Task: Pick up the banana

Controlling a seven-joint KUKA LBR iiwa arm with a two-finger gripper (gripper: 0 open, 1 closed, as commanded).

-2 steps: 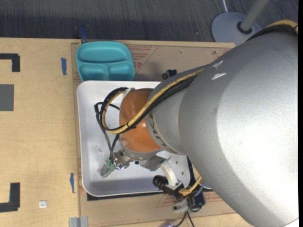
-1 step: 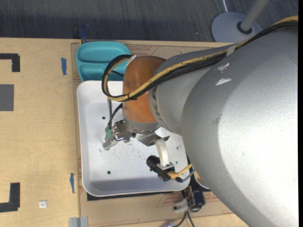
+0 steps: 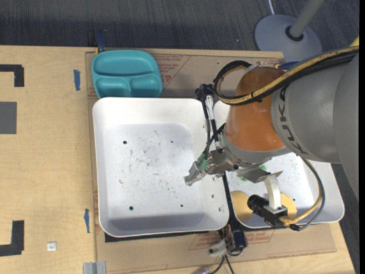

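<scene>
The curved yellow banana (image 3: pixel 246 205) is seen lying in the right-hand shallow white plastic bin (image 3: pixel 333 210), near its front edge, partly hidden beneath the grey arm's wrist. The two-finger gripper (image 3: pixel 194 176) hangs over the left bin (image 3: pixel 105 153); its opening cannot be told. Nothing appears grasped, so the pick looks undone.

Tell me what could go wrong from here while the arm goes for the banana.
1. The banana lies in the right bin, close to its left wall, mostly hidden beneath the arm; a finger could strike the wall or slip off the fruit.
2. The cables hang loose over the divide between the bins, above the left bin, and might snag.
3. The gripper appears to sit up and left of the banana, so it may close on nothing.
</scene>
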